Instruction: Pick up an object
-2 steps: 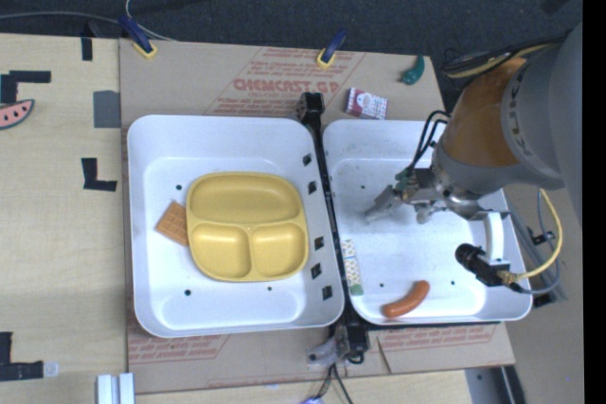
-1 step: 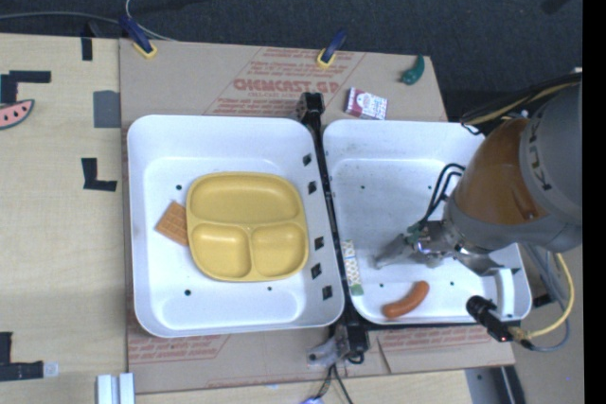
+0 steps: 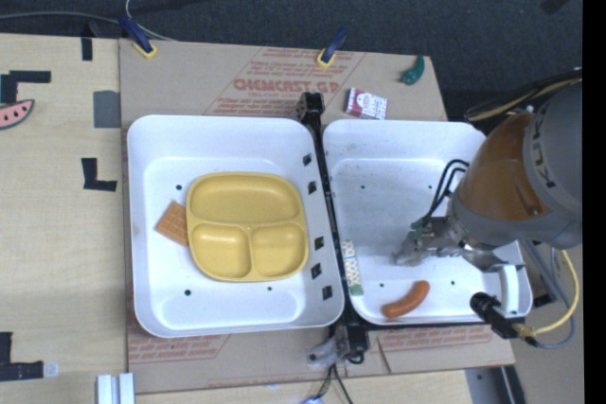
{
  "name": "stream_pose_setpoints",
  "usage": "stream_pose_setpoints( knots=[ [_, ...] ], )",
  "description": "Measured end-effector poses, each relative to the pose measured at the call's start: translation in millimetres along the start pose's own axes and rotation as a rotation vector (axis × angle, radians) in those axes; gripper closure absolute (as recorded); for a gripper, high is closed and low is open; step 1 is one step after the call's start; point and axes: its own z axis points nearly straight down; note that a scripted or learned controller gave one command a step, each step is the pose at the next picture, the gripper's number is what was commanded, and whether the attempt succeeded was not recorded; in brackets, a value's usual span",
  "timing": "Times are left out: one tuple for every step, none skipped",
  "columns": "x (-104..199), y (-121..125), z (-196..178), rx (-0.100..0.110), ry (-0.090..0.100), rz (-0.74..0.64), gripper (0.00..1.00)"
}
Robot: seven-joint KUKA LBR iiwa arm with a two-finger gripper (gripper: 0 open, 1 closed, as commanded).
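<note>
Sausage (image 3: 406, 299) is my pick here: a small orange-brown toy hot dog lying flat on the floor of the right-hand bin (image 3: 379, 151), close to its front wall, long axis running from about eight o'clock up to two o'clock. I judge it light and probably smooth plastic or rubber, so weight is no worry but slip is; a round, slick body can squirt out if pinched near a tapered end. I would take it across the middle, fingers closing square to its length, and come down low enough to catch its widest part. The gripper (image 3: 417, 244) sits just at twelve o'clock from the sausage, near but apart from it, low over the bin floor, with nothing between its tips that I can see; whether they are spread or closed I cannot tell from this angle. Out at nine o'clock, in the left bin (image 3: 142, 203), lies a yellow divided plate (image 3: 248, 225) with a tan cracker-like piece (image 3: 172, 223) tucked under its edge, a bulkier option.
</note>
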Motion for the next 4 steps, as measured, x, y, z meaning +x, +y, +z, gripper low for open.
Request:
stream_pose_setpoints(
  knots=[
    [0.1, -0.1, 0.1, 0.000, 0.000, 0.000, 0.00],
    [13.3, -3.5, 9.5, -0.002, -0.002, 0.000, 0.00],
    [33.8, -3.1, 9.5, -0.003, -0.002, -0.001, 0.00],
    [33.4, -2.7, -0.2, -0.003, -0.002, 0.000, 1.00]
  ],
)
